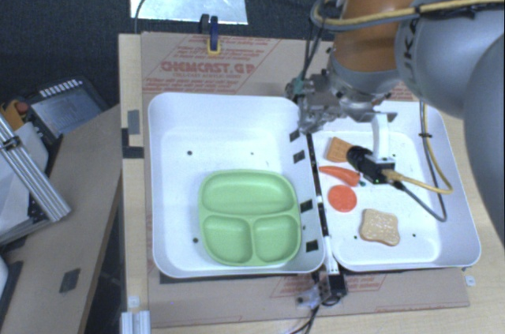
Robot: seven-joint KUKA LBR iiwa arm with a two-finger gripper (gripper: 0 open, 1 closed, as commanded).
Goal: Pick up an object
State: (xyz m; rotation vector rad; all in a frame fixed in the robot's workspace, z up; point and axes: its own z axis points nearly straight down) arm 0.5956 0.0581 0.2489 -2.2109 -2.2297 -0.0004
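The right bin [442, 238] holds several toy foods. An orange cracker-like square [339, 148] lies near its left side. Below it come a red-orange pepper strip [339, 174], a round red slice [342, 199] and a tan slice of toast [379, 227]. My gripper [310, 118] hangs under the orange wrist at the far end of the divider between the two bins. It sits above and to the left of the cracker, and I see nothing held in it.
A green three-compartment plate [250, 215] lies in the front half of the left bin [177, 167]. The grey arm [450, 48] covers the right bin's far right corner. Cardboard lies under both bins, and a clamp [211, 32] stands behind them.
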